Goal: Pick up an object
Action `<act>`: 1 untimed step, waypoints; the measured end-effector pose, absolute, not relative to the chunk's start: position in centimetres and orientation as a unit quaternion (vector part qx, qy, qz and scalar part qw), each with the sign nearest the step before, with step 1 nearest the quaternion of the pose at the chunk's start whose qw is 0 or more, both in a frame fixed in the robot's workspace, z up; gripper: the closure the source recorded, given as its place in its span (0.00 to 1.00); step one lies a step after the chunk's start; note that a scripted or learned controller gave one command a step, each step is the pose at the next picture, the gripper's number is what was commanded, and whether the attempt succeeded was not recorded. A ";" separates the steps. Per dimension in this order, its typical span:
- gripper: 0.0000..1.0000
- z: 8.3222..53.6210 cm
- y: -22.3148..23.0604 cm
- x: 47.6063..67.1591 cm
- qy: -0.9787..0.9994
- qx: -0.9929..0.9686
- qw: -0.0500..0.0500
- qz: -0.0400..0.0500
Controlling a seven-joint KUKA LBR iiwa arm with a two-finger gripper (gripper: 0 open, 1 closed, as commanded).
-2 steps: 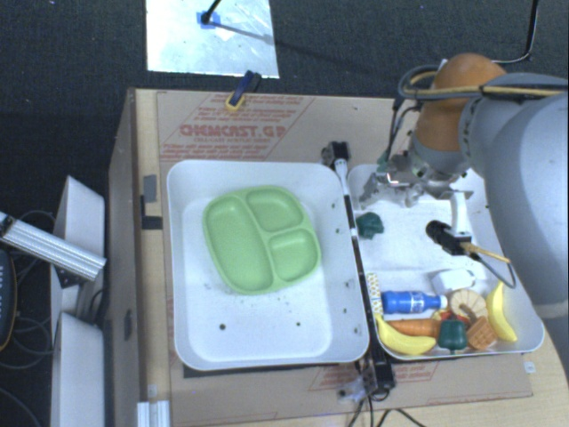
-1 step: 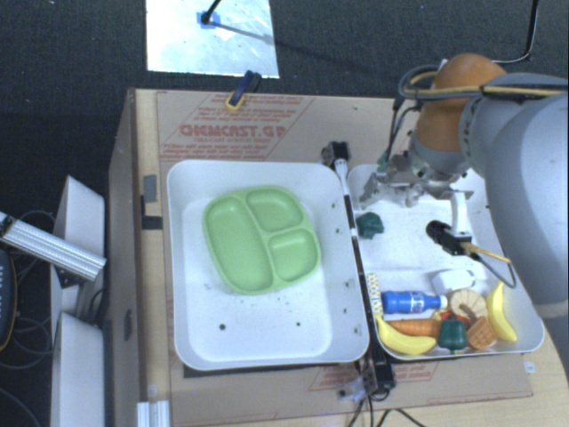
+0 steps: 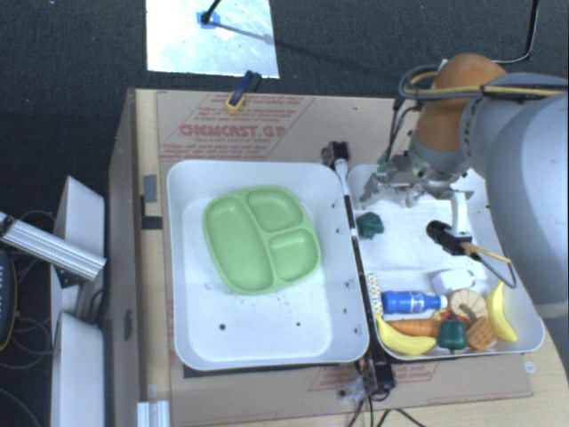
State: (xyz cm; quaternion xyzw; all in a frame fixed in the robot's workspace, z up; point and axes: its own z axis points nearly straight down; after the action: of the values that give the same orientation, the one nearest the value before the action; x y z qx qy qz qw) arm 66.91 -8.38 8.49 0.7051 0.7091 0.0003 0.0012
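Observation:
My gripper (image 3: 392, 186) hangs over the far left part of the right bin (image 3: 404, 261), under the orange band of the arm. A small dark green toy (image 3: 369, 225) lies just in front of it and slightly left, apart from it. Along the bin's near edge sits a cluster: a blue and white bottle (image 3: 412, 302), a yellow banana (image 3: 400, 340), an orange carrot (image 3: 420, 327), a green pepper (image 3: 452, 334), a waffle piece (image 3: 481, 333), a round bagel (image 3: 464, 302) and a second yellow piece (image 3: 502, 315). Nothing shows in the gripper.
The left bin (image 3: 204, 327) holds a pale green divided plate (image 3: 262, 238). A black clamp (image 3: 336, 155) stands at the far end of the wall between the bins. The bulky grey arm (image 3: 524, 176) covers the right bin's far right side.

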 end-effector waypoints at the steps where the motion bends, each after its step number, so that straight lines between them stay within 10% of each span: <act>1: 0.00 8.5 -8.6 66.9 0.708 0.706 0.001 0.000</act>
State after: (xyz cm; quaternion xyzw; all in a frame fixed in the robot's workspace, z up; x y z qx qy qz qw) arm 66.91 -8.63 8.51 0.7060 0.7082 0.0004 0.0015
